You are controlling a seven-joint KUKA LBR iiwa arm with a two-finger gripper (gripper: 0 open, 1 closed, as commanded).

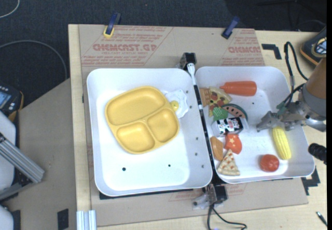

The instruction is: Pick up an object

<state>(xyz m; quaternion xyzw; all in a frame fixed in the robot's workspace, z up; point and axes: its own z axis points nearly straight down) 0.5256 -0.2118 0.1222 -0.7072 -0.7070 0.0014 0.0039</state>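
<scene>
We see the grey metal pincer low in the right white bin, just at eleven o'clock of the yellow plastic corn cob. Whether it's clenched or released, we cannot tell.

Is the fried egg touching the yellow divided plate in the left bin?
Touching. In the camera view the fried egg meets the right rim of the yellow plate, with no white bin floor between them.
</scene>
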